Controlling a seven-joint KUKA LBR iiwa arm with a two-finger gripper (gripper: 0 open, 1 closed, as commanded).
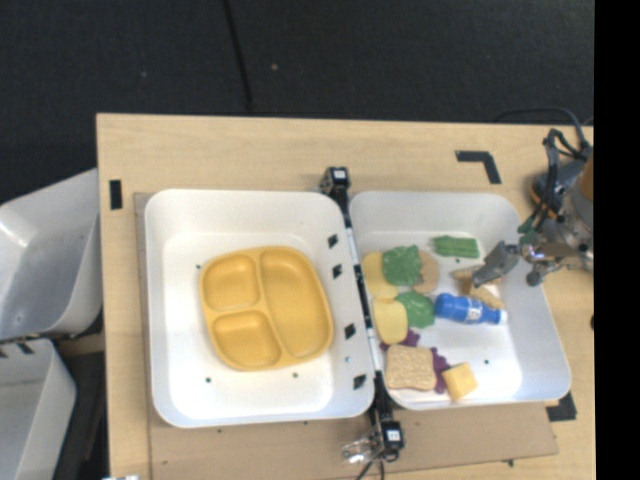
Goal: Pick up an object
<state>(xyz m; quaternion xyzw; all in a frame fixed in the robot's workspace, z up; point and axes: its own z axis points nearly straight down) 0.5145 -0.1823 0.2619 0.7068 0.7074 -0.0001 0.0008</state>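
The right bin [535, 353] holds several toy foods: a blue bottle [467, 310] lying on its side, a green leafy piece [402, 263], a flat green piece [455, 245], a bread slice [410, 368] and a yellow cheese cube [460, 380]. My gripper [512, 268] hangs over the bin's right side, just above and to the right of the blue bottle. Its fingers are spread, and nothing shows between them. One grey finger [495, 263] points down-left toward a small tan piece [488, 293].
The left bin [175, 388] holds a yellow divided plate [265, 306]. Black clips run along the wall between the bins [350, 298]. Yellow rounded pieces [388, 320] and a purple piece [440, 364] lie near that wall. Cables [560, 168] hang by the wrist at the right.
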